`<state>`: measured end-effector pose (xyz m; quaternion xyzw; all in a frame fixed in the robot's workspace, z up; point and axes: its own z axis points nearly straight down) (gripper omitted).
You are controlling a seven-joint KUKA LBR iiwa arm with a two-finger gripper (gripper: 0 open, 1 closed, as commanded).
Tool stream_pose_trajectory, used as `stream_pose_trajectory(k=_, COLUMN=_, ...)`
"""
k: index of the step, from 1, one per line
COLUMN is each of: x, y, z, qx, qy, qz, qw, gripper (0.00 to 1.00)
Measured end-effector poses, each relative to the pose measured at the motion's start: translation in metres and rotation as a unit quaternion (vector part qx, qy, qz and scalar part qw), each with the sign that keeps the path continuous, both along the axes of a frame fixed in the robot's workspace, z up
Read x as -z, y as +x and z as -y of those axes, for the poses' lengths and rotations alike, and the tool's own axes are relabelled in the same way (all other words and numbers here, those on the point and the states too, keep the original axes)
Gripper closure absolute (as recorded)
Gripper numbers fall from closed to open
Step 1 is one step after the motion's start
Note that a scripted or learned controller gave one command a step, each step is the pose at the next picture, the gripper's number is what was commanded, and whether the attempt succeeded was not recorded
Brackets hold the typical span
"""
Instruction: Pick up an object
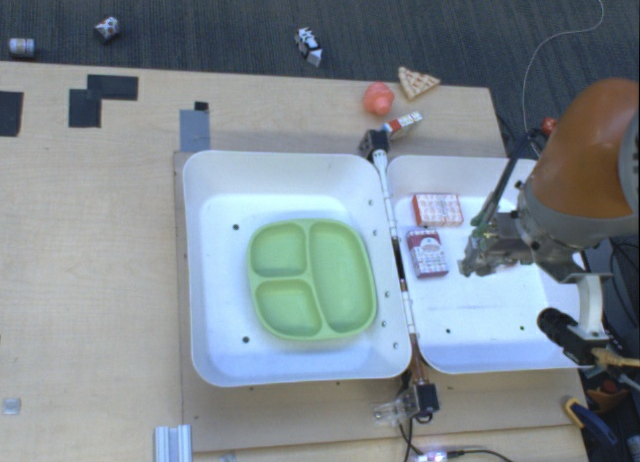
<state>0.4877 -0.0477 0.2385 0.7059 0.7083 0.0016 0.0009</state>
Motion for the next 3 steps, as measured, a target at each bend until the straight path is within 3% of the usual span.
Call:
stream_pose_trajectory(k=1, x=-0.015, y=0.123, z=0.035, qx=-0.001, qy=-0.0007, qz=0.0, qw=1.0, gripper=1.0)
stream_pose_trajectory(k=2, x=-0.011, y=0.161, z=0.106, qx=0.0, qy=-0.0014, qz=0.0, qw=1.0, gripper=1.0)
stream_pose_trajectory(k=3, x=-0.068, y=0.177, z=0.146, qx=0.0, qy=-0.0013, qz=0.001, qw=1.0, gripper=1.0)
